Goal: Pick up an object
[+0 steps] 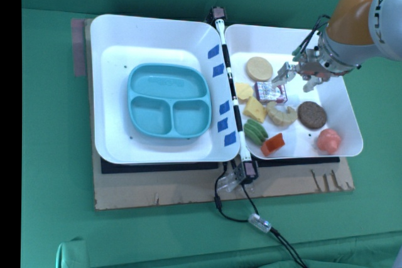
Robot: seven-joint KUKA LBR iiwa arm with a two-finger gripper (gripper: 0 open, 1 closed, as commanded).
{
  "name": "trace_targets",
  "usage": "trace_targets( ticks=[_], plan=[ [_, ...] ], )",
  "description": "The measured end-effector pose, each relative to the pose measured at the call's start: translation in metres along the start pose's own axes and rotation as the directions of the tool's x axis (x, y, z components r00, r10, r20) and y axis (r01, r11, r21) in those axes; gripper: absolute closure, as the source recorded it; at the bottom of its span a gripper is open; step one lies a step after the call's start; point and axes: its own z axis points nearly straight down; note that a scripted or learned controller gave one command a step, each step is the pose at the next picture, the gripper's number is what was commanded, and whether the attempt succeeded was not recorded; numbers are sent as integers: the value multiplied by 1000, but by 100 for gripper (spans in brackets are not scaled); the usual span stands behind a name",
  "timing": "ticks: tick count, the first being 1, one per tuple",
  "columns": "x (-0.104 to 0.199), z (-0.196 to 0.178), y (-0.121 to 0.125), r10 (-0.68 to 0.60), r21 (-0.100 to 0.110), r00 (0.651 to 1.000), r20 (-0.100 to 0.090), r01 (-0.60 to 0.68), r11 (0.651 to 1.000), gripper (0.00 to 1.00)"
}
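Red pepper piece [272,144] nearest; fingers [297,75] spread apart, ungripping, above pink carton [271,92].

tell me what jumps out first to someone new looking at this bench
The turquoise three-compartment plastic tray lies alone in the left white bin. In the right white bin is a cluster of toy foods, among them a round brown patty and a yellow cheese wedge. The grey two-finger gripper hangs above the right bin.

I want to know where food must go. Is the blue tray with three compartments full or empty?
Empty. The blue tray in the left bin shows bare turquoise bottoms in all three compartments; the food lies in the right bin.
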Motion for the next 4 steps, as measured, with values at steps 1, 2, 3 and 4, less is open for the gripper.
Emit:
trace_targets(
  ticks=[1,2,3,4],
  plan=[
    [8,26,92,-9,0,1000,0,9,1000,0],
    [15,28,124,-12,29,1000,1,12,1000,0],
    [20,29,124,-7,28,1000,11,7,1000,0],
    [20,29,124,-9,29,1000,11,8,1000,0]
  ],
)
